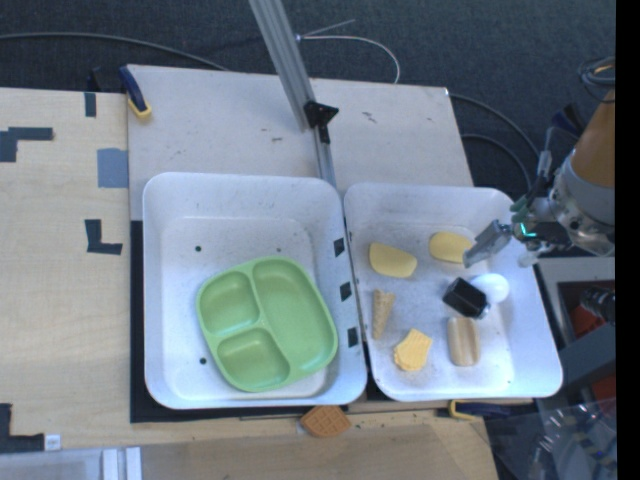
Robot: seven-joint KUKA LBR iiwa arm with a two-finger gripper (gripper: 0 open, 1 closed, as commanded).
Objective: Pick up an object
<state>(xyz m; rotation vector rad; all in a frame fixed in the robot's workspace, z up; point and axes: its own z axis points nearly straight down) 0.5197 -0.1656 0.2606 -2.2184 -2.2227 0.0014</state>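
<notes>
Jaws [487,245] hovered at the right bin's [520,368] 2 o'clock, just beside a yellow piece [450,246]; grip state could not be told. Black block [465,297] lay toward 4 o'clock of them. Left bin [160,268] held a green tray [266,323].

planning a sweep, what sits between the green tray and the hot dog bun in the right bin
In the camera view, between the green tray and hot dog bun lie an ice cream cone and a cracker.

left bin [160,218]: tray [265,323] | right bin [520,368]: food pieces [392,260]
</notes>
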